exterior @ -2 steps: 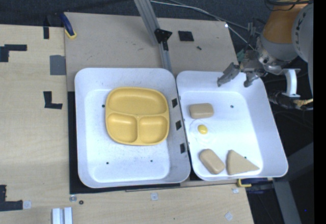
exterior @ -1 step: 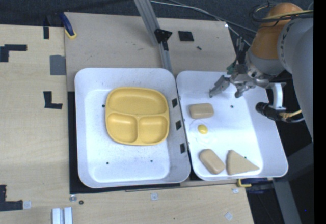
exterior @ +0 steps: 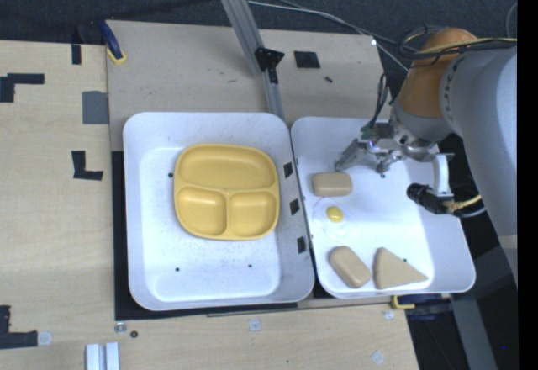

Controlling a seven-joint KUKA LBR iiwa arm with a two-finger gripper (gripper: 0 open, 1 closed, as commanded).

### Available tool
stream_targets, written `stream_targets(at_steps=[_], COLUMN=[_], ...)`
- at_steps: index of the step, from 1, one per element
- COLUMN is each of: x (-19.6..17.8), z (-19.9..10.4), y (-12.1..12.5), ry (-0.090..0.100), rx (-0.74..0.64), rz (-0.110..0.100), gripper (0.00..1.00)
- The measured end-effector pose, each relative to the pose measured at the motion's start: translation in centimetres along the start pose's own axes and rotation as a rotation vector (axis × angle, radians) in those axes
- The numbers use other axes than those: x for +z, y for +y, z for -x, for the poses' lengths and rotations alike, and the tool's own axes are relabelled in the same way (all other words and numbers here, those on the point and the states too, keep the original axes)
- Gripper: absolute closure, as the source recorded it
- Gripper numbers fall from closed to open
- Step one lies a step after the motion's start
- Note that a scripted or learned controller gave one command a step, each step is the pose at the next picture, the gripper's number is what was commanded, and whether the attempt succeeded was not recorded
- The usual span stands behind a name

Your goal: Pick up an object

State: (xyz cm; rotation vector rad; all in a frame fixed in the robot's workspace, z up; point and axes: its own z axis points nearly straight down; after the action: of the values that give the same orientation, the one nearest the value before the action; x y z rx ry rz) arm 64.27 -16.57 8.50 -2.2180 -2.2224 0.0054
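In the right bin [exterior: 437, 234] lie a tan rounded block [exterior: 332, 184], a small yellow piece [exterior: 334, 214], a tan oval lump [exterior: 348, 266] and a tan wedge [exterior: 397, 269]. My gripper [exterior: 362, 162] hangs over the bin's far part, just right of and behind the tan block. Its fingers are spread open with nothing between them. One fingertip [exterior: 342, 163] points toward the block's far edge; I cannot tell whether it touches.
The left bin [exterior: 151, 259] holds a yellow divided plate [exterior: 226, 191]. A slanted metal pole [exterior: 244, 15] rises behind the bins. The arm's orange band [exterior: 424, 82] and grey body occupy the right side. A black cable connector [exterior: 424, 196] hangs over the right bin's edge.
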Motion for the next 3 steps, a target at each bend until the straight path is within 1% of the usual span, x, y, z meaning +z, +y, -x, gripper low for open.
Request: stream_targets(at_steps=[1,2,3], x=[-1.3,-5.7,-10.5], z=[0.0,-0.1,0.5], y=[0.1,-0.4,0.4], ry=[-0.001,0.001,0.0], rx=[-0.001,0.001,0.0], rz=[0.003,0.006,0.007], gripper=[1.0,1.0,1.0])
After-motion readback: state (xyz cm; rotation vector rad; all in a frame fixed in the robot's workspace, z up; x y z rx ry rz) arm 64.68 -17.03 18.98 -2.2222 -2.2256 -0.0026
